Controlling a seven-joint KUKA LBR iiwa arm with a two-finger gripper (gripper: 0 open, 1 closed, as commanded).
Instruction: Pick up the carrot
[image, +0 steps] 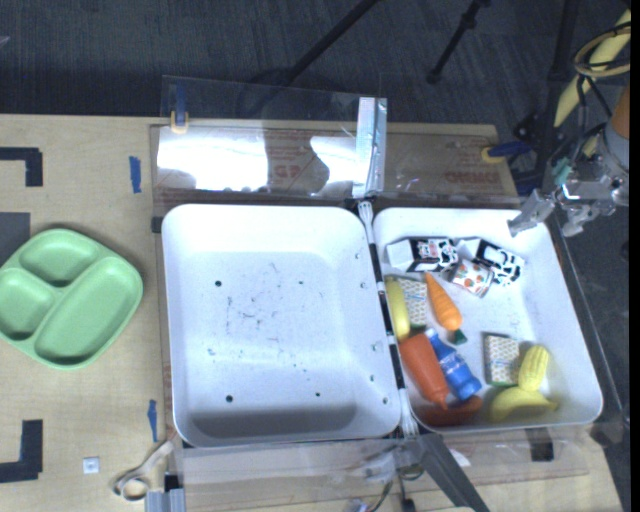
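Two white bins sit side by side on my bench, and the carrot (443, 301) is in the right bin (572, 330), lying between a banana (398, 307) and some cartons. My gripper (560, 205) hangs over that bin's far right corner, well apart from the carrot, holding nothing.

Two bins side by side: left bin (265, 320), right bin (570, 330). Carrot (443, 301) in right bin near its left wall, banana (398, 308) just left of it, bottle (456, 368) in front. Corn (534, 366) near front-right corner. Divided plate (66, 296) on bench, well left of bins.
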